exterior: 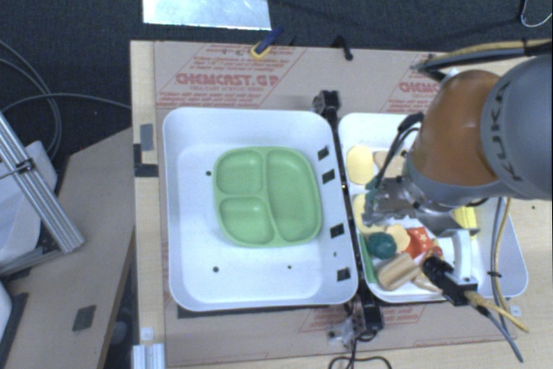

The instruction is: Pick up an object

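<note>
Gripper (380,205) low in right bin (518,272), crowded by toys; jaw state unclear; green tray (266,196) sits left.

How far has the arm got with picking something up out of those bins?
Nothing looks lifted yet. The arm's wrist is low over the right bin, above a heap of small items: a pale yellow piece, a dark green one, a tan cylinder. The arm hides the gripper, so a grasp cannot be confirmed. The green divided plate lies in the left bin. Gripping and lifting remain.
</note>
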Robot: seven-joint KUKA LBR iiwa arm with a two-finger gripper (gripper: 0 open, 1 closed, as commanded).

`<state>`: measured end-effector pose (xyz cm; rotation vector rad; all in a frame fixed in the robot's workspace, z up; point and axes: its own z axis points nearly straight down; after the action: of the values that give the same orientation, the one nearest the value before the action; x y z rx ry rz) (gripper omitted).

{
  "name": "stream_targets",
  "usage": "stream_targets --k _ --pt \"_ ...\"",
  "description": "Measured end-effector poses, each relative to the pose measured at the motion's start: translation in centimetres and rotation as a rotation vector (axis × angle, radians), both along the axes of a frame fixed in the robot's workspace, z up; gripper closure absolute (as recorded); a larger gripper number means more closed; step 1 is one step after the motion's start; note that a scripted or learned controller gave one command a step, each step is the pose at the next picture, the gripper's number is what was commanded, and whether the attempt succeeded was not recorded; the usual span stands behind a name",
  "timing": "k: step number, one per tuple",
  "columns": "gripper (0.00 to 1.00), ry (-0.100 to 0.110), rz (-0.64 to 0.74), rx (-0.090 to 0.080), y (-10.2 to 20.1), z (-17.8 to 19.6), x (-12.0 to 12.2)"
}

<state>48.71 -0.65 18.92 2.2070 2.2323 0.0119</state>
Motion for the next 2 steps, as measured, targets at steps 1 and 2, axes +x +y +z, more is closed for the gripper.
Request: stream_targets --k 1,2 --pt "1.0 0.006 -0.002 0.0 5.4 -0.5 0.0" --pt "1.0 0.008 0.001 0.0 13.7 -2.3 -0.2"
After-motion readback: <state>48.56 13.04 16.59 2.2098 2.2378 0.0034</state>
